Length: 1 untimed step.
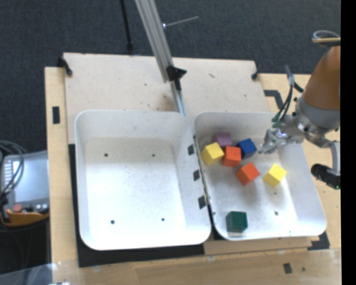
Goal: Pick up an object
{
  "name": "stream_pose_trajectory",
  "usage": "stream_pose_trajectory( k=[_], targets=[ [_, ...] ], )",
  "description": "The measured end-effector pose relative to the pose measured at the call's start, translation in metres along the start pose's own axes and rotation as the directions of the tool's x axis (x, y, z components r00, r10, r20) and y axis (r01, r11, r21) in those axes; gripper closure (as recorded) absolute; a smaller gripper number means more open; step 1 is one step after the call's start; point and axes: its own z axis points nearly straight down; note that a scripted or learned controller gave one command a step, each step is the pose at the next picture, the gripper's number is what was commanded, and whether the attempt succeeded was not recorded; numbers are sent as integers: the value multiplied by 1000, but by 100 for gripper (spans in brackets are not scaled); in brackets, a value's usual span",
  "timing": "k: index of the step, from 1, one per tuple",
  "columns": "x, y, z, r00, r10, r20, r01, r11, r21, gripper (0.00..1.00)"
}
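**Pincer poised over the block cluster, nothing taken yet**

The step in hand reads as the approach: the arm [320,94] reaches in over the right bin [308,218] and its pincer [271,142] hangs just beside the blue block [246,146], on the side away from the left bin [88,135]. Whether the pincer is released or clenched cannot be told from this angle; no block shows between its tips, so nothing counts as picked up

All the candidates lie in the right bin. Taking the blue block as the landmark: a purple block [224,138] sits just beyond it toward the left bin, an orange block [232,155] touches or nearly touches it on the near side, and a yellow block [212,152] lies past the orange one, closest to the wall between the bins. A second orange block [247,173] and a second yellow block [275,174] sit nearer the front of the counter [56,159], apart from the cluster. A green block [236,221] stands well apart, by the bin's front rim

The next move, as I judge it, calls for choosing one target and coming down squarely over it. The blue block is nearest but crowded by its neighbours, so the tips could jam on them; the second yellow block stands freer and may be the safer grasp
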Motion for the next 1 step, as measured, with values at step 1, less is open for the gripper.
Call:
stream_pose_trajectory(
  k=[1],
  targets=[
    [-2,2,-43,1000,-2,-1,2,1000,2,100]
  ],
)
